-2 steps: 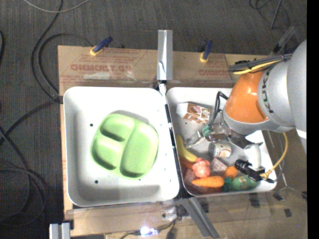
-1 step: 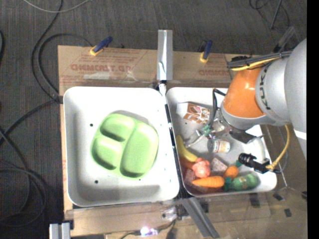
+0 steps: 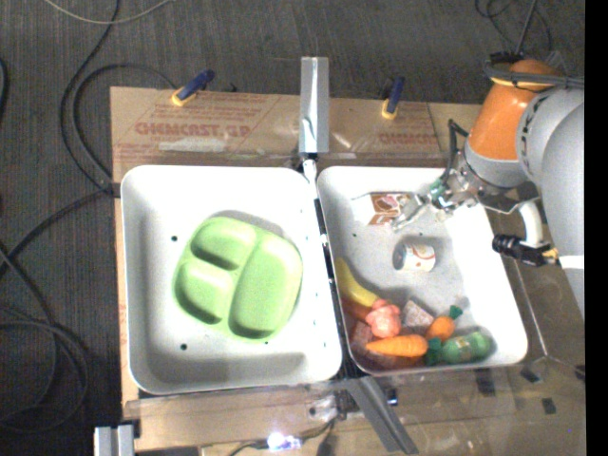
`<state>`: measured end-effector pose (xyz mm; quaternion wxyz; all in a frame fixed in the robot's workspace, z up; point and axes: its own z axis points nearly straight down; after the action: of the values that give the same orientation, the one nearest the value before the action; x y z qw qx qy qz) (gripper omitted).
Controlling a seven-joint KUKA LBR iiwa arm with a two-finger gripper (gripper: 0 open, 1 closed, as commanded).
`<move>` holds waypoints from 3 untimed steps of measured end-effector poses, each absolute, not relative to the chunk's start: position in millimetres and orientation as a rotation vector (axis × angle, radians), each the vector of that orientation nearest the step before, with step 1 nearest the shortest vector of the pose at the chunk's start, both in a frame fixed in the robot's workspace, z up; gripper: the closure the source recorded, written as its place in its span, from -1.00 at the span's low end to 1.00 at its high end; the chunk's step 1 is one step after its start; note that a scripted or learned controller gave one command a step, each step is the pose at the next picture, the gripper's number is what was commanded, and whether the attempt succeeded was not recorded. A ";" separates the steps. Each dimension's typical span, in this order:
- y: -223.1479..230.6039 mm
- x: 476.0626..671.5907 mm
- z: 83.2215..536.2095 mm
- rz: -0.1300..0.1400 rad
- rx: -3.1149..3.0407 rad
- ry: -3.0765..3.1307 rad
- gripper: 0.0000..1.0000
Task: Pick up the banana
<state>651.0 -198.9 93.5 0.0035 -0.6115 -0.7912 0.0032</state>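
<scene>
Metal at the arm's tip, the end effector, hangs over the upper part of the right bin, above a small printed card; its fingers look slightly spread with nothing between them, though the glare makes this hard to judge. Just below it a small white cup lies on its side. The banana is farther down and to the left, lying against the bin's left wall, its lower end tucked under a pink toy and near a carrot. It is probably a light, stiff plastic toy with a smooth, slippery skin. The free upper half is the best place to pinch, across its narrow width, though the wall just beside it leaves little room for a finger. The left bin holds a green divided plate. Both bins sit on a counter covered with printed cardboard, clamped at the far edge, with cables lying on dark carpet around it.
</scene>
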 end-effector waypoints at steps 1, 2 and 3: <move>-107.4 631.9 89.7 -0.003 -1.740 -2.629 -1.00; -108.2 572.1 90.0 -0.012 -1.974 -2.461 -1.00; -103.0 490.3 91.0 -0.015 -2.227 -2.246 -1.00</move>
<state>490.3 -103.0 91.0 -0.0108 -0.7041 -0.7100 -0.0048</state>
